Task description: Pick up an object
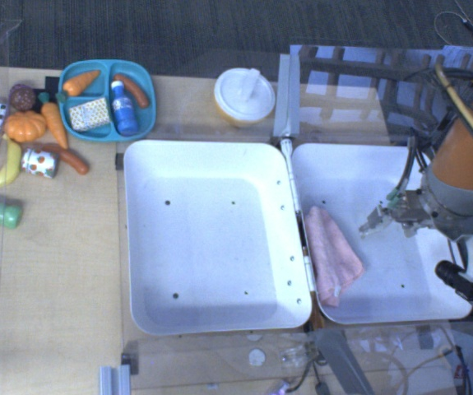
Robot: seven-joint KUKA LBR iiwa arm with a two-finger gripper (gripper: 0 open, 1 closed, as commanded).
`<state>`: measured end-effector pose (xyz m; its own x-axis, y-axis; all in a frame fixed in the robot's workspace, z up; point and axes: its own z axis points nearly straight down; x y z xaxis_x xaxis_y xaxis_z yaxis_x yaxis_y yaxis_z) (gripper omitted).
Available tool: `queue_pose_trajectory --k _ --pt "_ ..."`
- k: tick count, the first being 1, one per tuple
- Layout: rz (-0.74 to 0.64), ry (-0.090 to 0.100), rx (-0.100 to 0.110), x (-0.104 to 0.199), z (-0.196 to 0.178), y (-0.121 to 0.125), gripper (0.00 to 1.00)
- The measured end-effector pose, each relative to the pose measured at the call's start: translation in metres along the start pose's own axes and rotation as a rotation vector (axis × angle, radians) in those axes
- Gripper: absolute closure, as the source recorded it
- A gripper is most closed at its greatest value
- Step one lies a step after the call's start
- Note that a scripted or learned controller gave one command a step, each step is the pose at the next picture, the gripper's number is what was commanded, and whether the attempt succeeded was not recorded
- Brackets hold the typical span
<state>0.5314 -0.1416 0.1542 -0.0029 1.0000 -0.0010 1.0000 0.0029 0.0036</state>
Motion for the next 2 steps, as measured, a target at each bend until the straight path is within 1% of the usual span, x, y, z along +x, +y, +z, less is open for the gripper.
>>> queue_pose_trajectory --k 1,2 --pt "-0.029 -0.003 -0.009 -0.047 0.065 -0.014 0.0" --pt "-0.131 -0.001 -0.008 0.009 0.064 0.021 0.0"
